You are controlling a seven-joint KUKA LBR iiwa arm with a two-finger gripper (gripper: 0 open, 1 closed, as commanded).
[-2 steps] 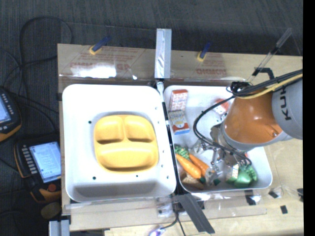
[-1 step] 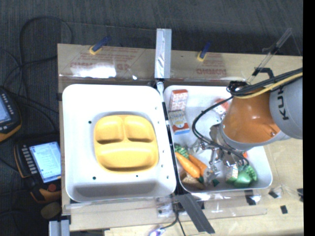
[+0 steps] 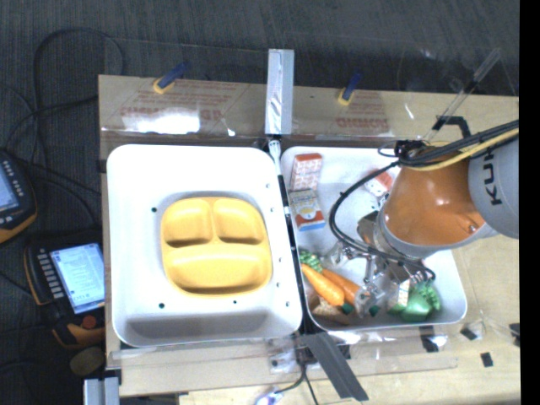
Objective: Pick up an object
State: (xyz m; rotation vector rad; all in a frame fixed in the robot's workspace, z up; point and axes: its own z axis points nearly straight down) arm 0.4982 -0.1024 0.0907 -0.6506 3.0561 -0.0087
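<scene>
Right bin [image 3: 456,306] crowded with toys, arm [image 3: 430,209] overhead, left bin [image 3: 135,226] roomier
</scene>
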